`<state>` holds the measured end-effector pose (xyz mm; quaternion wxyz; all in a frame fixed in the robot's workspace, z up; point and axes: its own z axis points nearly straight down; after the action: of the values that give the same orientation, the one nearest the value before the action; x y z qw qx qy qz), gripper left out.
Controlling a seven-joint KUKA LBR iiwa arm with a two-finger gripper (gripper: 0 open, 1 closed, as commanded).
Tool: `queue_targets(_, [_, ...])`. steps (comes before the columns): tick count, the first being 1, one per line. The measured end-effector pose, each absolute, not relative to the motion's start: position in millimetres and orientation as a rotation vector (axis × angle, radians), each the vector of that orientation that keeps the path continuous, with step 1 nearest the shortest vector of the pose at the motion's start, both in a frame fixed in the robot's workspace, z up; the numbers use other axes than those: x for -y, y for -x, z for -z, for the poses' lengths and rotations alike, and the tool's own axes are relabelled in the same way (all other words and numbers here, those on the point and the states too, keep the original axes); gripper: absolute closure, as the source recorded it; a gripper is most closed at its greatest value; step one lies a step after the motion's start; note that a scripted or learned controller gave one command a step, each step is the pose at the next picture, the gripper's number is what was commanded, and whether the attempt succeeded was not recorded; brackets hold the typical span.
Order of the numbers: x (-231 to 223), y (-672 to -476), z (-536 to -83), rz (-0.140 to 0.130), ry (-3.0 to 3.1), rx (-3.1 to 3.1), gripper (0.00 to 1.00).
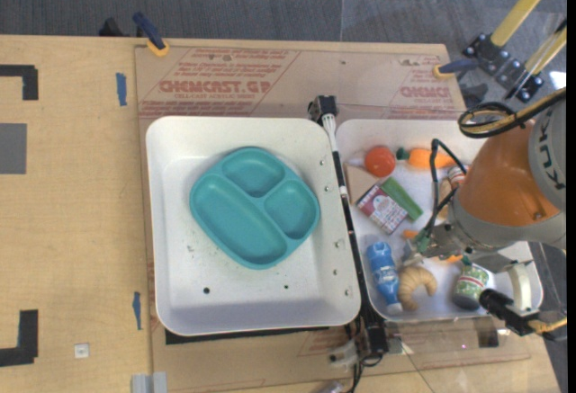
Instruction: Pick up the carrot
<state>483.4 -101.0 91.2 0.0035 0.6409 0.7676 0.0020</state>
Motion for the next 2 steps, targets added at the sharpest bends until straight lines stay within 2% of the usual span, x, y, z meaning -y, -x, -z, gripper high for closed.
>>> queue_targets(2, [100.4,-486.7,-110.7,-0.014,-2.004,-2.396,1.00])
